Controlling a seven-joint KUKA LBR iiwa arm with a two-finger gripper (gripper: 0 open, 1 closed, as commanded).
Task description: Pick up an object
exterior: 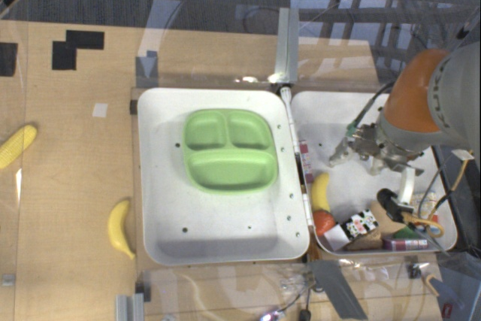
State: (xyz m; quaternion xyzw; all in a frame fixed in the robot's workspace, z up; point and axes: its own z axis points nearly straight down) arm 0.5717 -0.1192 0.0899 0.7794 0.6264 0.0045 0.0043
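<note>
While the claw (391,162) hangs over the right bin (331,113), whether it is released or clenched cannot be told, and nothing is seen in its grip. The likeliest things to take lie along that bin's near side: a yellow fruit (321,192) against the left wall, a red ball (324,222) and a small black-and-white box (362,224). Judging by looks, all are light; the rounded fruit may roll or slip and wants gripping across its middle, whereas the stiff box offers flat sides.
</note>
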